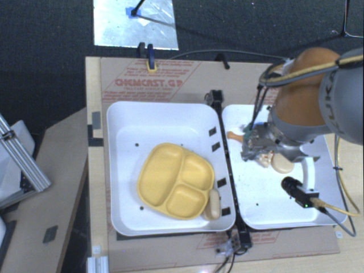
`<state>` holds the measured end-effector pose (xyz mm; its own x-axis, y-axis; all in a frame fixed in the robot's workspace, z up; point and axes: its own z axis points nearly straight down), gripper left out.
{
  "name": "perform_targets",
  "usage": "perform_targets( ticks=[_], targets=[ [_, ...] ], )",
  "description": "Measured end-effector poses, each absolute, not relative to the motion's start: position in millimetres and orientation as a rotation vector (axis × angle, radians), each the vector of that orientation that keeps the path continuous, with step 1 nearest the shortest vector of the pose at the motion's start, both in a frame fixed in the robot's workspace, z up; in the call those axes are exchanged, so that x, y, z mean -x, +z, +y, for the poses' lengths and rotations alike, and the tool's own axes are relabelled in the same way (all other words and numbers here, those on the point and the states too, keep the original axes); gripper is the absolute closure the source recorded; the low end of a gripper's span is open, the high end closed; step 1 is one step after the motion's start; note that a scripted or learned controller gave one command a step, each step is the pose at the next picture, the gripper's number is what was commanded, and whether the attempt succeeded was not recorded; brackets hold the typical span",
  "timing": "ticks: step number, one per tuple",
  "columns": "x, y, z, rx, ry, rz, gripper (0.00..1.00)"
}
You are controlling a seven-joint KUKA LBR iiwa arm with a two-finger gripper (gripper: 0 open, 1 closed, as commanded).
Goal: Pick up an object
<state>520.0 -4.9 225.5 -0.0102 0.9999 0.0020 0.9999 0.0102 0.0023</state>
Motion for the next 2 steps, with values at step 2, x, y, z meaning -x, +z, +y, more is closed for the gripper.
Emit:
perform_targets(
  ticks=[2],
  targets=[
    [-511.5,234.6,110.5,-2.21,0.004,2.234,1.0]
  ],
)
